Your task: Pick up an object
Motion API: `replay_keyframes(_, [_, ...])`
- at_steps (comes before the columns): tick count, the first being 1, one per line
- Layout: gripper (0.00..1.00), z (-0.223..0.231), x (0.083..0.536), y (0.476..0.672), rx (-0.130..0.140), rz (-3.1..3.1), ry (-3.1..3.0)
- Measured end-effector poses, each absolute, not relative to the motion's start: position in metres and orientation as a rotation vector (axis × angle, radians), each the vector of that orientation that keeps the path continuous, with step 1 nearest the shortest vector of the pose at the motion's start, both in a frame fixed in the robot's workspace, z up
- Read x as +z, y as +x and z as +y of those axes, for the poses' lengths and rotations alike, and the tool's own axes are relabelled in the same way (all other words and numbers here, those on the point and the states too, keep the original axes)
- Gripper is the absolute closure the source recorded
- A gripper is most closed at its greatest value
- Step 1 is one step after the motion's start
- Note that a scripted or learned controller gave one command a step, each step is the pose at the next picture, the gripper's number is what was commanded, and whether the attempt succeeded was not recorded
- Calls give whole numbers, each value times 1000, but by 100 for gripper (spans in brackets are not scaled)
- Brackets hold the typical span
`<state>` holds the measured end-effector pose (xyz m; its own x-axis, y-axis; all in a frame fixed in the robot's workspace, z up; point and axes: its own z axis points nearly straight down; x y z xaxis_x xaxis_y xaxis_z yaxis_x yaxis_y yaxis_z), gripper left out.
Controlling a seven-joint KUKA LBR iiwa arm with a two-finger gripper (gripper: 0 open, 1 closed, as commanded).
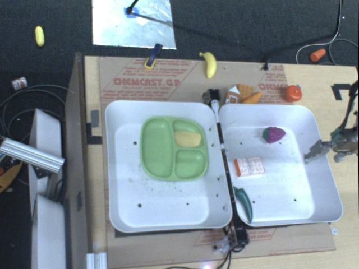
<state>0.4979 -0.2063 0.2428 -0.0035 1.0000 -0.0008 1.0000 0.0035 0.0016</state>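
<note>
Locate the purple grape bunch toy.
The purple grape bunch toy lies in the right white bin, near its far edge, beyond the small white-and-orange box.

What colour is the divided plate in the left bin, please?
Light green, clearest in the camera view: the divided plate.

Green divided plate [173, 149] in left bin [126, 206]; purple grapes [274, 134], small box [249, 166], green pepper [244, 202] in right bin [322, 206]; gripper [321, 148] at right bin's right rim.

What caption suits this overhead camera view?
End effector at the right bin's edge, near purple grapes.
</note>
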Motion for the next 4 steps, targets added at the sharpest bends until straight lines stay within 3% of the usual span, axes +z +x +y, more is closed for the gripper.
replay_keyframes(1, [0, -205, 128, 529, -1, 2230, 2217])
replay_keyframes(2, [0, -191, 91, 590, 5, 2227, 2208])
replay_keyframes(3, [0, -149, 85, 634, 6, 2229, 2208])
replay_keyframes(4, [0, -181, 86, 659, 5, 2223, 2212])
